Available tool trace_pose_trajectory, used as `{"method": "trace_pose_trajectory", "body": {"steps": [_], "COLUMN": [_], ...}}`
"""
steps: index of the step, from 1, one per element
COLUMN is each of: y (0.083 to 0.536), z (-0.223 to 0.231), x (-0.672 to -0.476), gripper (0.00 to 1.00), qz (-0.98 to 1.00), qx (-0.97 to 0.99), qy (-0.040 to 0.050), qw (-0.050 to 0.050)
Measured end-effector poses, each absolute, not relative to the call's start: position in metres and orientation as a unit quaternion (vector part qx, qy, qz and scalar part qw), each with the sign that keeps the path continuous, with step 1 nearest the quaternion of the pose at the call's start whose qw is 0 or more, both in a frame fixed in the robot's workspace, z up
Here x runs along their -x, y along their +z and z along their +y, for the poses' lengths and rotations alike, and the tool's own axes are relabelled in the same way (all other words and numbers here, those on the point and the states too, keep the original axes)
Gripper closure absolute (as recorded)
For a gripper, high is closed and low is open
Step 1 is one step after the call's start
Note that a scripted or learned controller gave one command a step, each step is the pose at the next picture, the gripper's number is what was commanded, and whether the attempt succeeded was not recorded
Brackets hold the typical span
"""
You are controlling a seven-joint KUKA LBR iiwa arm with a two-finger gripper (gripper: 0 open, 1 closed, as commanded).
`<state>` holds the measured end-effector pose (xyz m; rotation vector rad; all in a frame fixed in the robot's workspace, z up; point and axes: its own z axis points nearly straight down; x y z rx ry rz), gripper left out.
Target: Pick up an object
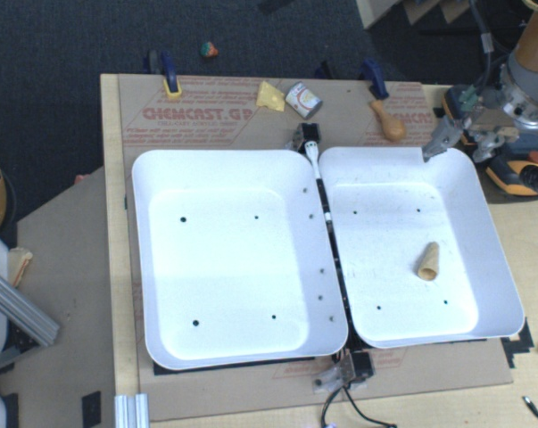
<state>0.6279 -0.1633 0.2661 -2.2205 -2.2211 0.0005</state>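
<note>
A small tan cone-shaped object (427, 262) lies on its side in the right bin (465, 178), towards the near right. My gripper (459, 146) hangs over that bin's far right corner, well behind the cone and apart from it. It is open and its fingers (436, 143) have nothing between them. The left bin (153, 185) has bare white floor.
Behind the bins on the board lie a yellow wedge (270, 97), a small printed box (302, 100) and a wooden-handled tool (389, 121). Blue clamps (169, 74) (372, 77) grip the board's far edge. A small ball (210, 50) sits on the dark floor.
</note>
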Motion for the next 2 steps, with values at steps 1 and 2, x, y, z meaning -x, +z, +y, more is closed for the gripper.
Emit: {"method": "trace_pose_trajectory", "body": {"steps": [1, 2], "y": [0.077, 0.085], "z": [-0.206, -0.196], "x": [-0.618, -0.587], "gripper": [0.0, 0.0], "qz": [-0.706, -0.706], "qx": [0.709, 0.708], "qy": [0.0014, 0.0009], "qw": [0.003, 0.003]}}
